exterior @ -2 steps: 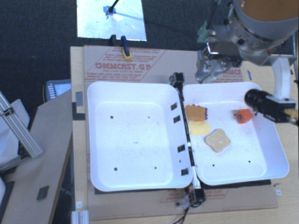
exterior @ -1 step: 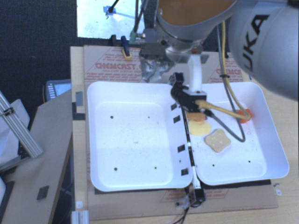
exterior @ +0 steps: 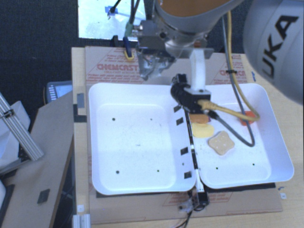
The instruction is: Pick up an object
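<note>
Jaws are hanging above the back rim of the left bin (exterior: 133, 146), their state impossible to tell, while the tan toast piece (exterior: 221, 143), yellow slice (exterior: 204, 131) and orange piece (exterior: 199, 119) are lying clustered in the right bin (exterior: 237, 172) near the divide, probably calling for a rightward reach.

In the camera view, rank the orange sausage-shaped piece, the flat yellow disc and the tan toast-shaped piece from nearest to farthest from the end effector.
1. The orange sausage-shaped piece, by the left wall of the right white bin, is nearest the end effector.
2. The flat yellow disc, just in front of it.
3. The tan toast-shaped piece, nearer the bin's middle, is farthest.
</note>
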Controlling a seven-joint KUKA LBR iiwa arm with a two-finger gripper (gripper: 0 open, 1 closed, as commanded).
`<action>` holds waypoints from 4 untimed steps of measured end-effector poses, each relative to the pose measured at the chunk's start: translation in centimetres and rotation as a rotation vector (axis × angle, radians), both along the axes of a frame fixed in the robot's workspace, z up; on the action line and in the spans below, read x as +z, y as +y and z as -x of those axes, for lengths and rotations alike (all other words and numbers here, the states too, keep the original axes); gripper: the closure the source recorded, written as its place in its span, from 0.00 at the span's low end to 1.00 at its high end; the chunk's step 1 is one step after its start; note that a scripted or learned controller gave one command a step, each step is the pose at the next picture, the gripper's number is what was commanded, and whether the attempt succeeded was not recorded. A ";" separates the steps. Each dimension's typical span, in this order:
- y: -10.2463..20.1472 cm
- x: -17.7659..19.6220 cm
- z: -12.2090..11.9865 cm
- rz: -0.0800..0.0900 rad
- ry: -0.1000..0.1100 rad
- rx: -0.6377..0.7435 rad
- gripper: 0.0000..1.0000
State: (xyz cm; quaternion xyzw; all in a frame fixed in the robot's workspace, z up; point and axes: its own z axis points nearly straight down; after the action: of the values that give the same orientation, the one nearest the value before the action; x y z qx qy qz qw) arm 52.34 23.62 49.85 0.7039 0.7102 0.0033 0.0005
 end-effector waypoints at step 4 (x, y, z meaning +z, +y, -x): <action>-0.4 2.6 -15.0 0.003 -0.004 -0.011 0.00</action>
State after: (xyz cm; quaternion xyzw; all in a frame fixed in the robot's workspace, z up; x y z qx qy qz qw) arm 67.31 23.24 52.45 0.7078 0.7064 0.0038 0.0030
